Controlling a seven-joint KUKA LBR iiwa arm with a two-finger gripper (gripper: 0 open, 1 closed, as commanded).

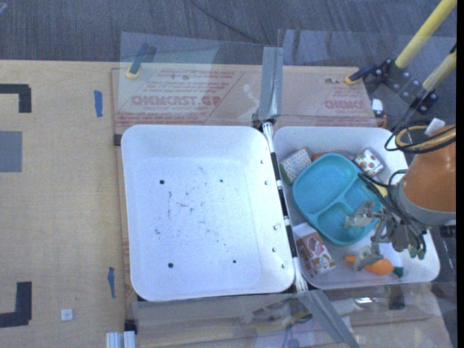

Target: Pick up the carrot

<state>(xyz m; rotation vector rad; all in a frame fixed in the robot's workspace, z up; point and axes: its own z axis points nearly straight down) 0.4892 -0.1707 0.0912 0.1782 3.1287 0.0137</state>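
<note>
Here, you see the arm point(433, 183) cut off at the right edge, and its orange band hides the right wall of the right bin point(341, 281). The gripper point(373, 249) hangs low over the near right part of that bin; if it is released or clenched I cannot tell, because the metal parts blur together. The carrot point(378, 267) lies on the bin floor just below the gripper, close to the near wall (a small orange piece lies beside it, hard to identify). Next to it the blue tray point(330, 194) takes the middle of the bin, and a printed packet point(315, 251) lies at the tray's near left corner. The left bin point(199, 209) offers you wide open floor.
</note>
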